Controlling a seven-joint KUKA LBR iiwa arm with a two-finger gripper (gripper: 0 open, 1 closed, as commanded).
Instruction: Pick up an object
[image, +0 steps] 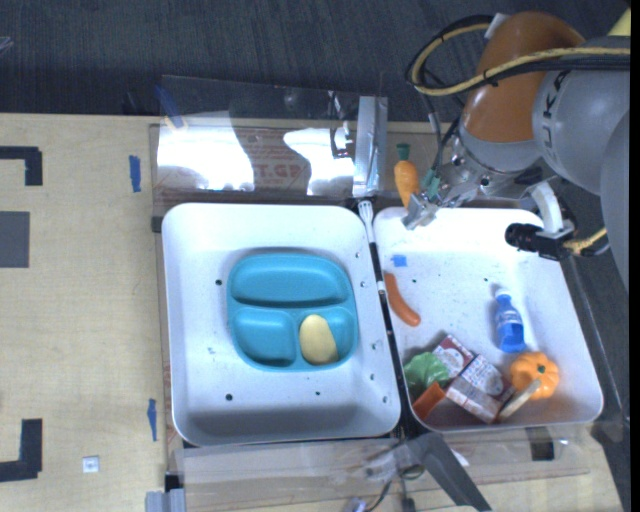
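The pincer (418, 212) sits above the back left corner of the right bin (570, 330), and whether it is released, clenched or grasping cannot be told from this view. An orange carrot-shaped item (405, 180) stands just beside it at the bin's rear rim; contact between the two cannot be confirmed. The grey arm (590, 110) enters from the right with its orange band (515, 80) and looped cables above the wrist. In the right bin lie an orange sausage-shaped piece (404, 301) near the left wall, a small blue bottle (508, 322), an orange pumpkin toy (534, 374) near the front right, a printed carton (472, 381) and a green leafy toy (424, 368) at the front. The left bin (200, 400) holds a blue divided tray (275, 290), with a yellow lemon-like object (318, 339) in its front right compartment. Both bins rest on a pale wooden worktop (70, 330) marked with black corner brackets and bits of blue tape. A clear shiny panel (260, 150) stands behind the left bin. Dark carpeted floor (200, 40) shows beyond the worktop.
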